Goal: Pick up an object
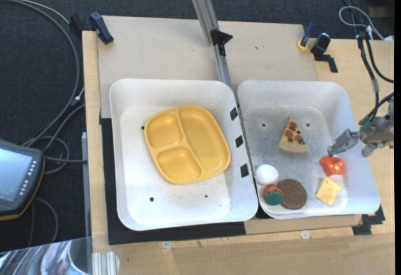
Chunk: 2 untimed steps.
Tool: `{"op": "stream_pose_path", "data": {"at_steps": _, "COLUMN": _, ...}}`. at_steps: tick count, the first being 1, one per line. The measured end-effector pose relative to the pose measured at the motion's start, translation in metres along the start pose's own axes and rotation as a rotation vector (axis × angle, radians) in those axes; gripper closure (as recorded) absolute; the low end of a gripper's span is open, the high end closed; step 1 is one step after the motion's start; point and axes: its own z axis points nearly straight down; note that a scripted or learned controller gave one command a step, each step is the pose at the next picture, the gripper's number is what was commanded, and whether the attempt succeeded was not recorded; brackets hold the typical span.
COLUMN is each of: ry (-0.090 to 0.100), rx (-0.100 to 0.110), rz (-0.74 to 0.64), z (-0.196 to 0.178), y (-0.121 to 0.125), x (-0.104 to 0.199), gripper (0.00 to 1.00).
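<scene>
1. The red toy [333, 166] lay in the right-hand bin [250, 104], toward its right wall and a little nearer than the middle, resting on the bin floor.
2. The end effector [341, 142] hung just above and to the far side of it, coming in from the right edge of the scene; its grey tip sat just beside the red toy's far-left corner, and whether it touched could not be told.
3. So the thing lay slightly nearward and a touch left of the end effector's tip, almost straight below it: my judgement is that a short drop with a small nearward shift would be needed.
4. The red toy was squat and blocky, with no clear long axis.
5. I could not tell whether the end effector was released or clenched; nothing was seen held in it.
6. Close neighbours: a yellow cheese wedge [328, 191] just nearer, and a pizza slice [292, 136] to the left, well apart.
7. The yellow divided plate [186, 143] sat in the left bin [125, 205], far from the move.
</scene>
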Motion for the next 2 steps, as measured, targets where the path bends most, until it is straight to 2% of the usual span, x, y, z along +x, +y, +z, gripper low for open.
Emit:
{"op": "stream_pose_path", "data": {"at_steps": 1, "ry": 0.0, "rx": -0.001, "rz": 0.0, "z": 0.0, "y": 0.0, "x": 0.0, "gripper": 0.0}}
{"op": "stream_pose_path", "data": {"at_steps": 2, "ry": 0.001, "rx": 0.004, "rz": 0.002, "z": 0.052, "y": -0.003, "x": -0.01, "gripper": 0.0}}
